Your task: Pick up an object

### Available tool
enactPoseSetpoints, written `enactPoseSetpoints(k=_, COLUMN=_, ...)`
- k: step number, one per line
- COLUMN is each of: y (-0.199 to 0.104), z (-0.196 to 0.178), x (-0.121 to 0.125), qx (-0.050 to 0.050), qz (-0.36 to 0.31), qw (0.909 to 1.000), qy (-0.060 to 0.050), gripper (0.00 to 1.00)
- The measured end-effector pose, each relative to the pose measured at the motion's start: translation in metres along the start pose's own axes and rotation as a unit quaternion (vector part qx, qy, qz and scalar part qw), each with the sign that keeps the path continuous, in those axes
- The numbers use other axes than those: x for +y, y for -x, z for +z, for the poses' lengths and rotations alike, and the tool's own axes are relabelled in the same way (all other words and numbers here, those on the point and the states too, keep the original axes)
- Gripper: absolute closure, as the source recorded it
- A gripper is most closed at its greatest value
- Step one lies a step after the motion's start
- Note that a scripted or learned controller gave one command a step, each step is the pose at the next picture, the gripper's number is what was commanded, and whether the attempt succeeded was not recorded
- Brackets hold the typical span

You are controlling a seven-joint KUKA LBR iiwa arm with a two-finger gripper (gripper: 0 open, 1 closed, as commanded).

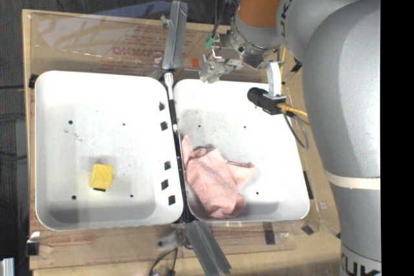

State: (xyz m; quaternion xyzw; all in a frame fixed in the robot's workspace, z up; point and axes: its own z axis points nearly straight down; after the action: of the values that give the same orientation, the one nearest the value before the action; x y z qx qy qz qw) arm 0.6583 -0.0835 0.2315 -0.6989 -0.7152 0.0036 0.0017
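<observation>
A crumpled pink cloth (215,181) lies in the near left part of the right bin (284,158). A small yellow block (101,176) rests in the near part of the left bin (65,100). My gripper (213,69) hangs over the far rim of the right bin, well beyond the cloth and apart from it. Nothing shows between its fingers.
A metal divider (169,119) with black clips runs between the two bins. A black fitting with a yellow cable (272,101) juts over the right bin's far right part. The grey arm (336,74) covers the bench's right side.
</observation>
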Motion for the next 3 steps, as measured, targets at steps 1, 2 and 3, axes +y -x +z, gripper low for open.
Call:
enactPoseSetpoints(k=1, y=-0.039, z=0.009, x=-0.090, qx=0.001, qz=-0.114, qw=0.9934, qy=0.002, gripper=1.00)
enactPoseSetpoints(k=2, y=0.007, z=-0.043, x=-0.032, qx=0.001, qz=-0.005, qw=1.0000, qy=0.004, gripper=1.00)
enactPoseSetpoints(k=3, y=0.005, z=0.119, x=-0.036, qx=0.002, qz=-0.097, qw=0.9953, qy=0.000, gripper=1.00)
